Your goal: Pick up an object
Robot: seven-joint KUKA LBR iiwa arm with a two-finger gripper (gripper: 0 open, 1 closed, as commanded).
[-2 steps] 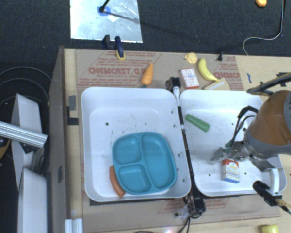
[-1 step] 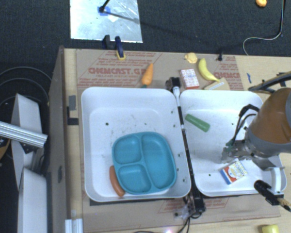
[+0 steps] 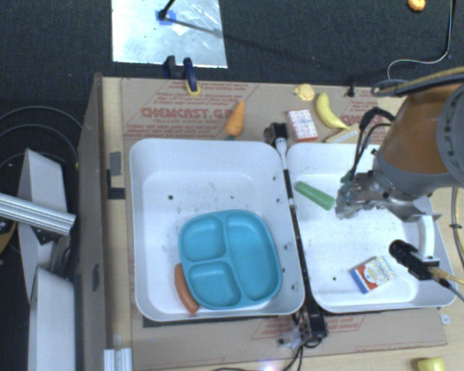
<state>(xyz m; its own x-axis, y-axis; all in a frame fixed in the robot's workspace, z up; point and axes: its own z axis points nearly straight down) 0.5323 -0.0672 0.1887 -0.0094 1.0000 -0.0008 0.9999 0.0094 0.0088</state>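
Bins: two, shallow white plastic with rounded corners, side by side on the cardboard-covered tabletop (image 3: 209, 99); one at 9 o'clock (image 3: 170, 176), one at 3 o'clock (image 3: 332, 242).
Pincer: one (image 3: 346, 207), over the 3 o'clock bin near its 12 o'clock end; I cannot tell whether it is wide or narrow.
Green stick: one (image 3: 315, 195), smooth and rounded, lying tilted in the 3 o'clock bin, just beside the pincer at its 9 o'clock.
Carton: one (image 3: 371, 273), small, white with blue and red print too small to read, at that bin's 5 o'clock.
Plate: one (image 3: 230, 257), light blue plastic with three compartments, in the 9 o'clock bin toward 6 o'clock.
Sausage: one (image 3: 185, 288), orange-brown, against the plate's 8 o'clock rim.
Beyond the bins at 12 o'clock: one carrot (image 3: 235, 119), one banana (image 3: 329, 110), one small red-and-white box (image 3: 301, 124).
Writing: "CHEMCAST" in red on the cardboard.
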